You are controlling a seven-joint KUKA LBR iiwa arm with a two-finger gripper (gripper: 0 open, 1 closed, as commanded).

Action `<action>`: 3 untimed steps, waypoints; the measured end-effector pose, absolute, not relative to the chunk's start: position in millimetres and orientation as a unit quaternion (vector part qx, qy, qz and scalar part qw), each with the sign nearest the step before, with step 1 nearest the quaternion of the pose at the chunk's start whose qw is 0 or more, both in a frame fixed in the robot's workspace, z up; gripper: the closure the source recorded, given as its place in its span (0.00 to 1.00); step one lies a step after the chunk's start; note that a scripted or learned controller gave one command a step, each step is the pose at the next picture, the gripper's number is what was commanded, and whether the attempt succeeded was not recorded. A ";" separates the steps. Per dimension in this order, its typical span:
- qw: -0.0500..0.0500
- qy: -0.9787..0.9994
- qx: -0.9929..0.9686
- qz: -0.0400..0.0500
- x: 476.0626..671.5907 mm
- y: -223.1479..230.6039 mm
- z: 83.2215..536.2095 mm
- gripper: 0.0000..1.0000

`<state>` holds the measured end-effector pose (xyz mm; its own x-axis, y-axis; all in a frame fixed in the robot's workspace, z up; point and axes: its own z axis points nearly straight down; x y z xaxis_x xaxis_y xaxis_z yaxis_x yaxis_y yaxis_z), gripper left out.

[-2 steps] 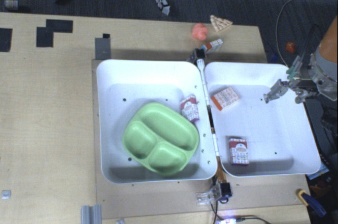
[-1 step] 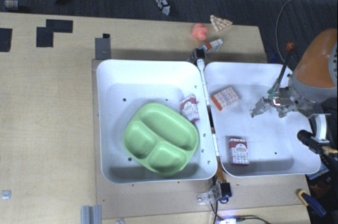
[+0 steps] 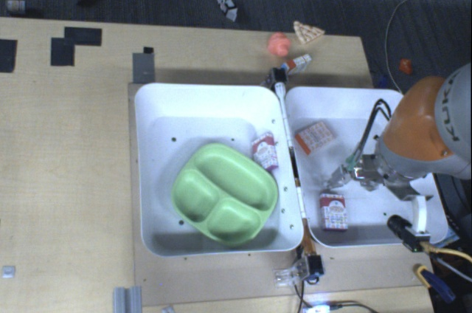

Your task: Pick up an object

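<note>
The gripper (image 3: 344,173) is hanging over the right bin (image 3: 369,101), and I cannot tell its opening. The small red-and-white carton (image 3: 333,211) is lying just below-left of it, long axis pointing up the view

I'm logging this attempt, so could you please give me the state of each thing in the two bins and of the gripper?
Green divided plate: upright, lying in the left bin.
Small red and white packet: in the left bin, touching the plate's edge.
Orange patterned card: flat in the right bin, untouched.
Red and white box: lying in the right bin, not held.
Gripper: low in the right bin, above the box.
</note>
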<state>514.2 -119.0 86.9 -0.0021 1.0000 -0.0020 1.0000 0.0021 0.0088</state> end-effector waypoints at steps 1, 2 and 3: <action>0.003 0.708 0.706 0.002 575.7 -155.3 86.3 0.00; 0.000 0.709 0.706 0.001 526.4 -95.6 89.6 0.00; 0.002 0.709 0.705 0.001 608.1 -131.0 85.9 0.00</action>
<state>608.1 -131.0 85.9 -0.0053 1.0000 -0.0009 1.0000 0.0053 0.0050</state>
